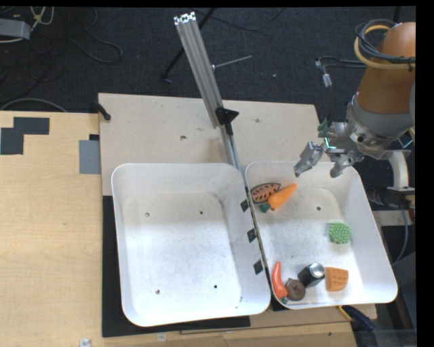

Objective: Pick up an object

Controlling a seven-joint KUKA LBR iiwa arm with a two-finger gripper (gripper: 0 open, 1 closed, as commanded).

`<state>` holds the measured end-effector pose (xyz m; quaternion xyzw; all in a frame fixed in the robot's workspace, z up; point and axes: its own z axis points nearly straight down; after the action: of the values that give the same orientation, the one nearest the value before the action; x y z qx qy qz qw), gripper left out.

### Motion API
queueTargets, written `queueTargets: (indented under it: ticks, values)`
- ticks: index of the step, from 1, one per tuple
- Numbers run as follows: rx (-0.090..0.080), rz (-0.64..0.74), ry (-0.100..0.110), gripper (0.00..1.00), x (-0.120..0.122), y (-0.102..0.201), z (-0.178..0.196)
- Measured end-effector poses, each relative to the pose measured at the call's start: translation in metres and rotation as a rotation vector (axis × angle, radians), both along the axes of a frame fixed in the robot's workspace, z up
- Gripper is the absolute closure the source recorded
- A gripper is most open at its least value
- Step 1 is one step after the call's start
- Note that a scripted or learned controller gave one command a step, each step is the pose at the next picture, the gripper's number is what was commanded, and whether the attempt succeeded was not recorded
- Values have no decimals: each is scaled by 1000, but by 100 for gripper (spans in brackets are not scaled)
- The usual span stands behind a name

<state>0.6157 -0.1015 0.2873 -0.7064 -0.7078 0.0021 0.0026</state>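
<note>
Setting: probably a robotics lab. Indicators: bench [163,129] on dark carpet; loose cables [41,20] at 11 o'clock; aluminium rail [203,74] at 12 o'clock; arm [383,95] at 2 o'clock.

I see two bins side by side. The right bin [369,223] holds everything: a carrot [282,196] touching a shell-like piece [264,191] at its far left, a ball [340,234] by the right wall, and a can [311,274], block [336,278], pepper [277,278] and possibly a nut [295,289] along the near edge. The gripper [324,162] hangs over its far rim.
</note>
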Motion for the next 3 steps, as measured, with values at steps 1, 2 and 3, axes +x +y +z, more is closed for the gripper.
queueTargets:
  ticks: [1, 2, 3]
  values:
    - [0, -1, -4, 0, 1, 0, 2]
    - [0, -2, 1, 0, -6, -4, -44]
    - [1, -3, 3, 0, -4, -3, -108]
